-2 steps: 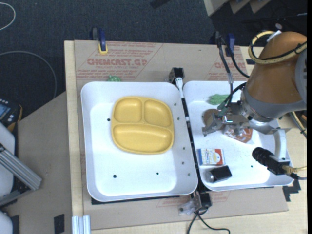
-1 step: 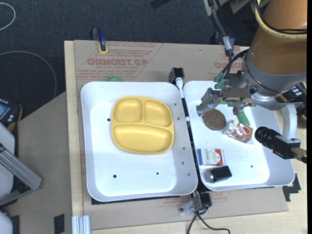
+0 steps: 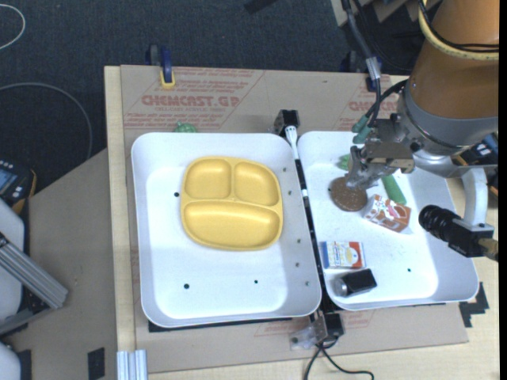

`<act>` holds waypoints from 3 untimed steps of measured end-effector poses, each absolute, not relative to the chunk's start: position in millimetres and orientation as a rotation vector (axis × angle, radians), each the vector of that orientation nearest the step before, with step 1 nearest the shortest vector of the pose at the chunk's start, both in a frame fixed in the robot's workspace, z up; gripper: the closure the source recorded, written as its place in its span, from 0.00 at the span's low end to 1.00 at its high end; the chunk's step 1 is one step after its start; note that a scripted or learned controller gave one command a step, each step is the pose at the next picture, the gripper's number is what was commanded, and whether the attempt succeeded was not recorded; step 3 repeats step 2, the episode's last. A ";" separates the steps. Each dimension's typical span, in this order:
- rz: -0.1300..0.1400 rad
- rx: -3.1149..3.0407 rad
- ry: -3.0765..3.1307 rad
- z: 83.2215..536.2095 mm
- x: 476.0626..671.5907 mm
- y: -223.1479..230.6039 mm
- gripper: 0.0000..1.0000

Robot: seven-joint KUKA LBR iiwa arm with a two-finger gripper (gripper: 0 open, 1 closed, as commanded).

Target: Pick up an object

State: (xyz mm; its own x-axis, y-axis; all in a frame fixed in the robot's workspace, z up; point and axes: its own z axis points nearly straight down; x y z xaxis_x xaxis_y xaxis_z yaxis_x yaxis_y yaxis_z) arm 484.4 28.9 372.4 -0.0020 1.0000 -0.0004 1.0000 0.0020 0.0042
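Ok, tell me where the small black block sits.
The small black block lies in the right bin, near its front edge, just below the little white card.

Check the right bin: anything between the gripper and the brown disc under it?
Nothing visible. The gripper hangs right over the round brown disc in the right white bin. The green stick and the red-and-white packet lie beside it, close on its right.

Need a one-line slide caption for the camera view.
Gripper poised over a brown disc in the right bin; yellow divided plate sits in the left bin.
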 end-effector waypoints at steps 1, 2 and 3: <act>-0.004 2.230 2.216 353.0 478.9 -41.5 1.00; 0.005 2.213 2.226 368.0 479.7 34.7 1.00; 0.005 2.213 2.226 368.0 479.7 34.7 1.00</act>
